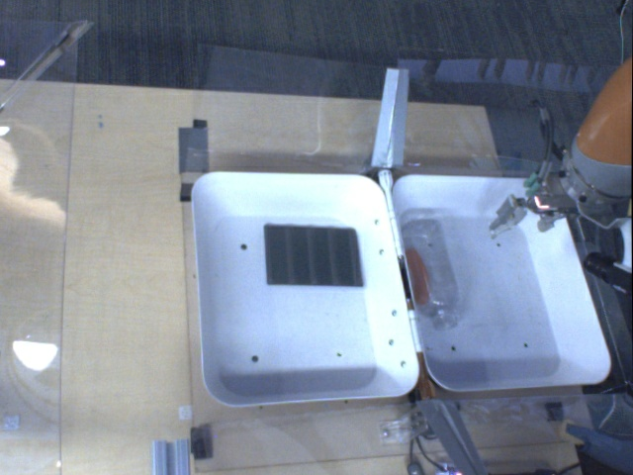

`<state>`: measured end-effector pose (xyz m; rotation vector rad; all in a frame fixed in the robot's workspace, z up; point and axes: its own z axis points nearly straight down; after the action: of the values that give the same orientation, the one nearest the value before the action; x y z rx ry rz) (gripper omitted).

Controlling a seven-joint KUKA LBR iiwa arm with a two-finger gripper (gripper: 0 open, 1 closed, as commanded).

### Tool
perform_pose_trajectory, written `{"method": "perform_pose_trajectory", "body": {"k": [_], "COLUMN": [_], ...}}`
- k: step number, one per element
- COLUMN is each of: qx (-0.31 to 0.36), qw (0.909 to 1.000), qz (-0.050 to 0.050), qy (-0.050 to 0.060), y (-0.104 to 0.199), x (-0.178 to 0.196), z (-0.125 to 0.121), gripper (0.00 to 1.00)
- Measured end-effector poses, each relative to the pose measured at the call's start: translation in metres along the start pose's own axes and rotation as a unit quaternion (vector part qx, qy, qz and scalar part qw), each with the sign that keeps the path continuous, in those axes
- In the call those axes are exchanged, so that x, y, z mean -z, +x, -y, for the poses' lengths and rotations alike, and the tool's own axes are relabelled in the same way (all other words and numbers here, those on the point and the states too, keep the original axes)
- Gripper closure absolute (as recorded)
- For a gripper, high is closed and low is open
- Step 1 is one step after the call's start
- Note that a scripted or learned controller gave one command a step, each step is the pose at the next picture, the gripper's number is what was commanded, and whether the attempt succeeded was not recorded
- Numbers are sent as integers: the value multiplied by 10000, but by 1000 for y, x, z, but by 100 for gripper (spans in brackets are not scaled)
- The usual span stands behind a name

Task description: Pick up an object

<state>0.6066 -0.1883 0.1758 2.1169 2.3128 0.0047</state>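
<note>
Gripper [524, 211] hangs empty, fingers parted, over the right bin [569, 364], so the reach has begun and it must next descend leftward onto the clear bottle [433, 270].

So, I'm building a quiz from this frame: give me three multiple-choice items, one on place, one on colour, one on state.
1. The clear bottle lies in: A the left bin, B the right bin, C on the bench.
2. The panel in the left bin is: A dark grey, B yellow, C red.
3. The tool is: A over the right bin, B over the left bin, C resting on the panel.

B: it rests by that bin's left wall. A: dark, ribbed rectangle. A: it hangs above the upper part.
</note>
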Motion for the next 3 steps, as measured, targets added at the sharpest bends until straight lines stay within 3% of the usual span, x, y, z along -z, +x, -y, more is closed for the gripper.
{"method": "perform_pose_trajectory", "body": {"k": [1, 2, 3], "qx": [-21, 678, 2151], "qw": [10000, 9977, 9765], "qz": [-1, 14, -117], "qy": [1, -11, 112], "y": [-3, 49, 11], "x": [-25, -81, -87], "z": [-41, -41, -61], "gripper": [0, 0, 0]}}
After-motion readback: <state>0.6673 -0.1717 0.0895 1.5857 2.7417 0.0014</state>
